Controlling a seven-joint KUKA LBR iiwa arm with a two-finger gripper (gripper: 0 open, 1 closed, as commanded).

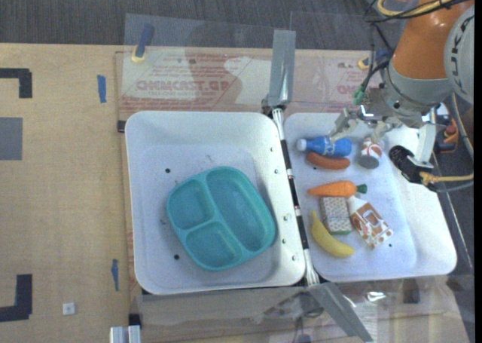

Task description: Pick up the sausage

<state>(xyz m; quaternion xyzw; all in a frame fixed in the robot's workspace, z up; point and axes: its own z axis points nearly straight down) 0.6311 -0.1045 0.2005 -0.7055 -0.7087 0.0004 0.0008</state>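
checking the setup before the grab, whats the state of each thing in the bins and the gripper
gripper: above the right bin's far end, holding nothing
sausage: lying flat, untouched
bottle: on its side, just beyond the sausage
carrot: lying flat
banana: lying flat
tray: upright in left bin

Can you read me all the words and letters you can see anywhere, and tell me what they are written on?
"UK": big letters on the arm, cut off at the picture's edge.
Red print on the cardboard sheet behind the left bin: too blurred to read.
Print on the small carton in the right bin: too small to read.
Label on the blue bottle by the sausage: too blurred to read.
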